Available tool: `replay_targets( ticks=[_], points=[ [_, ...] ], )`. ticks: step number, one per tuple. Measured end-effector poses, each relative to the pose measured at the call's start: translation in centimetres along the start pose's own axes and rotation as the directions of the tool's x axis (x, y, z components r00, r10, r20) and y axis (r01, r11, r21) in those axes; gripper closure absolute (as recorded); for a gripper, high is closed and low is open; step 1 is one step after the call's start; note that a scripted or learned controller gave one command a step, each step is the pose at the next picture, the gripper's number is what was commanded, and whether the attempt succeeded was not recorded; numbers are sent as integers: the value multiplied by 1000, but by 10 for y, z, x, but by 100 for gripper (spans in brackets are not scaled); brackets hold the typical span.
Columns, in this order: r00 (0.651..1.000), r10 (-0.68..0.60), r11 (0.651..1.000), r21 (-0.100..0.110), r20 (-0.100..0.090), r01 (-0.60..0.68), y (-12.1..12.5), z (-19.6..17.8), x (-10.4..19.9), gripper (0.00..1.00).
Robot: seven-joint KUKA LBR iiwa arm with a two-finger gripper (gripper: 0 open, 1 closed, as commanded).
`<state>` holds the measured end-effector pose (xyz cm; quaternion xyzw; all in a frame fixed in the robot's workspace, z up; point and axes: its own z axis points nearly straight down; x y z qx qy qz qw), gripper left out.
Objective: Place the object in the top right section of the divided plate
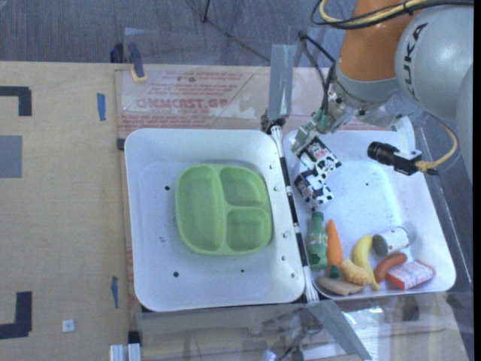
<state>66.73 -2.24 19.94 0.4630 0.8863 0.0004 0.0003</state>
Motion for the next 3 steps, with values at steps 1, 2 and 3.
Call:
replay_targets(
  ticks=[1,2,3],
  points=[
    [995,95,995,0,0,-95,-63,-6,113,100],
    [995,96,995,0,0,-96,-63,-6,112,0],
    [997,-71,997,-3,4,71,-33,14,24,0]
  ],
)
